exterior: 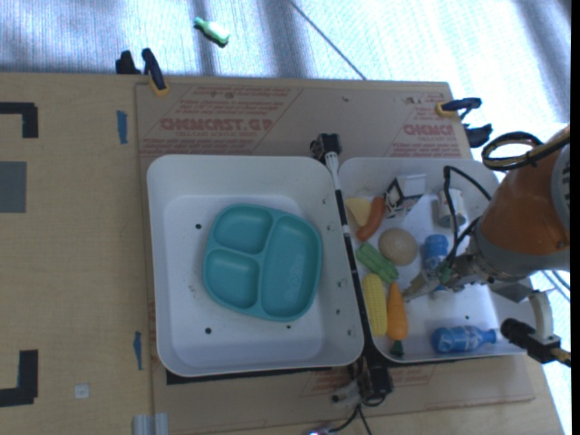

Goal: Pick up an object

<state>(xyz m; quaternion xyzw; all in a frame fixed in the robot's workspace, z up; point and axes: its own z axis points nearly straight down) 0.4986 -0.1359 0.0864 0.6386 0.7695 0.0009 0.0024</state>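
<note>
Fingers [426, 284] hover in right bin [471, 356] beside carrot [396, 311] and corn [375, 302].

High slanted overhead view; both bins [172, 270] below

arm [530, 220]: grey | orange band above wrist | black cables looped alongside

A pale wooden bench [63, 270] is seen from above, marked with black corner tape and blue tape strips. A brown cardboard sheet [272, 116] is clamped onto it. Beyond it, grey floor [408, 25] is striped with daylight.
</note>
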